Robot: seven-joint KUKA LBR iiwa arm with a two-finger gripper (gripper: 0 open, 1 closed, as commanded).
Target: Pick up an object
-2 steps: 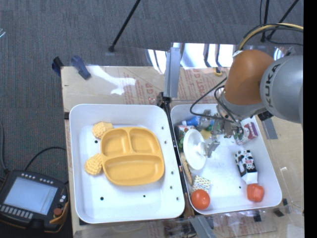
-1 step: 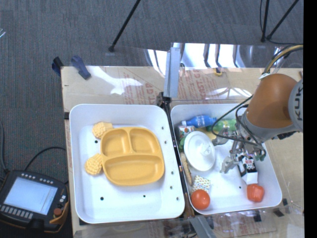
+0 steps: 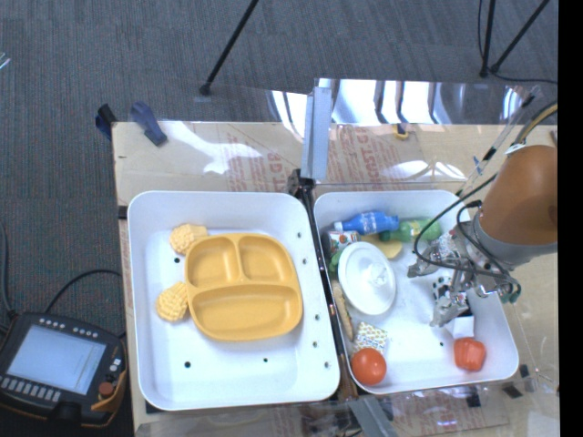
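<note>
Arm reaching into the right bin, nothing obviously grabbed

Camera view: the tool [image 3: 453, 306] sits low in the right bin [image 3: 506, 335], right side of the frame, and honestly I can't tell how far apart it stands or if it has hold of anything. Just below it is a red tomato-like object [image 3: 469, 354]; another one [image 3: 368, 366] lies at the bin's lower left, with a white lid [image 3: 367, 277] and blue bottle [image 3: 371, 221] further up. The left bin [image 3: 146, 335] has a yellow divided tray [image 3: 242, 285] and two waffle-like pieces [image 3: 172, 302].
</note>
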